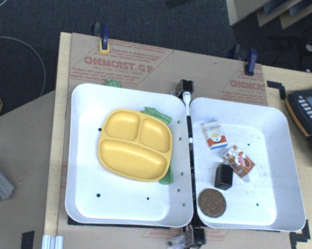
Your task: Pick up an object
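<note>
Under yellow plate (136, 146) | green item (158, 115) mostly hidden, unidentifiable

Two white bins (78, 196), one yellow divided plate (135, 145), two snack packets (214, 134), one black block (224, 176), one brown disc (212, 202)

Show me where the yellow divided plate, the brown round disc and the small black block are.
yellow divided plate (135, 145), camera view, its large lower compartment
brown round disc (212, 202), camera view, its centre
small black block (224, 176), camera view, its top face

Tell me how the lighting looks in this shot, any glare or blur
Camera view: even, soft light; mild sheen on the yellow divided plate; faint shadows under the black block and brown disc; white bins bright, nearly washed out; small packets' print is slightly soft.
</note>
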Robot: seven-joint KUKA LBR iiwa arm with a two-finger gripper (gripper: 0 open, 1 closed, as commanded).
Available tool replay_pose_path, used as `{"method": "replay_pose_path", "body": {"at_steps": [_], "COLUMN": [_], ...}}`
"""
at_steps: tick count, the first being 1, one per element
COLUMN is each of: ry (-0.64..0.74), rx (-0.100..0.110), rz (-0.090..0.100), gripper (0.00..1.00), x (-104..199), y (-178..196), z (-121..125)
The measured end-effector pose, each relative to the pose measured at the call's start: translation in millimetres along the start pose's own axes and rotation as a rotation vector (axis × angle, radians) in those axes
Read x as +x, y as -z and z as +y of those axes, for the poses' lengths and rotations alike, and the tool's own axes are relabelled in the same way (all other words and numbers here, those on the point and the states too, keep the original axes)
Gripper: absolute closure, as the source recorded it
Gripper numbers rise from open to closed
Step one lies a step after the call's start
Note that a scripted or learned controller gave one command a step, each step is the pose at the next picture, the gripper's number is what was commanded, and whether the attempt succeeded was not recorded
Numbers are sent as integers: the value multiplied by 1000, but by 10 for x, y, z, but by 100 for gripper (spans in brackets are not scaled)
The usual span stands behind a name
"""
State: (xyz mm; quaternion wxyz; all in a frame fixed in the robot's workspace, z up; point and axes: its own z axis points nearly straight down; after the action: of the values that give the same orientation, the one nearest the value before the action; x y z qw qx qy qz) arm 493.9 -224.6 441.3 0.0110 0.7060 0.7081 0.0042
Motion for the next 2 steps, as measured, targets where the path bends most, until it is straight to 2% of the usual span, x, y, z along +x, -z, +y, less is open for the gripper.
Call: {"method": "replay_pose_path", "body": {"at_steps": [1, 2], "ry": [6, 8], "rx": [33, 31], "rz": [16, 14], "gripper": [0, 0], "x": [985, 2380], "y": [-1236, -2216], "z": [-42, -204]}}
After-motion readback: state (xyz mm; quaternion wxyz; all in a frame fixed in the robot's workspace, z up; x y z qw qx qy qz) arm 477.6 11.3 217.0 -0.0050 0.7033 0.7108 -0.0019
